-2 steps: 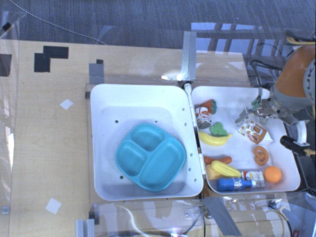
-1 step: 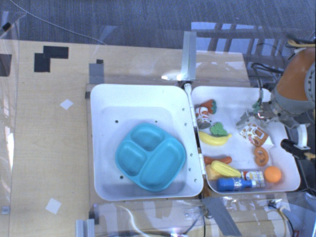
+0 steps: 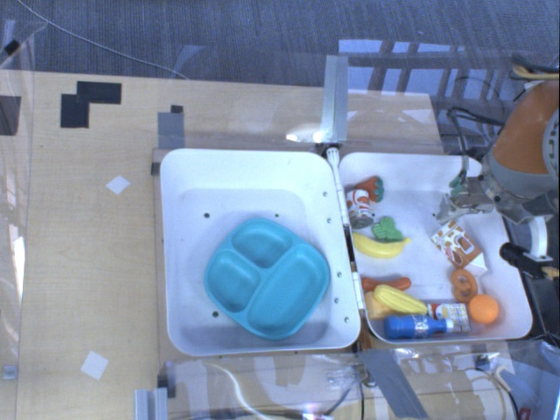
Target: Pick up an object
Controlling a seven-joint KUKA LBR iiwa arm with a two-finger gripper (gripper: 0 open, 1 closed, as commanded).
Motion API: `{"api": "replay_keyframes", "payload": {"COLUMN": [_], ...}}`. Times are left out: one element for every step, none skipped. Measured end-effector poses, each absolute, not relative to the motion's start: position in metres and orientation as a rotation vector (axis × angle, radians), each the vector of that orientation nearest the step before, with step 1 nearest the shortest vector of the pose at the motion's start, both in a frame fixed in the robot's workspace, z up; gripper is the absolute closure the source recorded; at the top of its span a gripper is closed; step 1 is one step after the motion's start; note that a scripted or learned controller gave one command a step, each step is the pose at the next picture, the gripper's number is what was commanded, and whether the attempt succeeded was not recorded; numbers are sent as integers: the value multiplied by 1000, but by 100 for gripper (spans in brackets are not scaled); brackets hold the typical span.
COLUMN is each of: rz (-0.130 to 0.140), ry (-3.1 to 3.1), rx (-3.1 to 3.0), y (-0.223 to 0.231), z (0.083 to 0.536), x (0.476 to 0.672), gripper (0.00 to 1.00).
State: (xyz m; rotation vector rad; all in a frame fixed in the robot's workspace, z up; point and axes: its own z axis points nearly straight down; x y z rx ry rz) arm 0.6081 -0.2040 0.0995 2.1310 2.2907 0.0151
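A: Where's the pincer rn?

B: Over the right bin, near its far-right side, just above a small orange-and-white snack packet. Can't tell how wide it's spread, too small and dark from here. Nothing visibly in it.

A: So the packet's the target?

B: Prob, it's the closest thing. But the bin's crowded: toy banana and green broccoli pc to its left, a pretzel-ish brown ring and an orange just below it, blue bottle and a yellow corn-like pc at the near edge.

A: Risk?

B: Packet looks flat, lying on the bin floor. I'd guess the tips slide over it or just push it toward the ring w/o catching it. Also close to the right wall, so a tip could clip the rim.

A: Left bin?

B: Blue divided plate in it, well apart, no issue there.
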Motion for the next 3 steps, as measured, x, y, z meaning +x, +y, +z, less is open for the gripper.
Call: {"api": "replay_keyframes", "payload": {"rz": [15,9,12], "ry": [2291,2250,2251], "rx": [2131,2182,2177], "y": [-204,-205,-205], "z": [99,87,97], "x": [608,586,588], "gripper": [0,0,100]}}
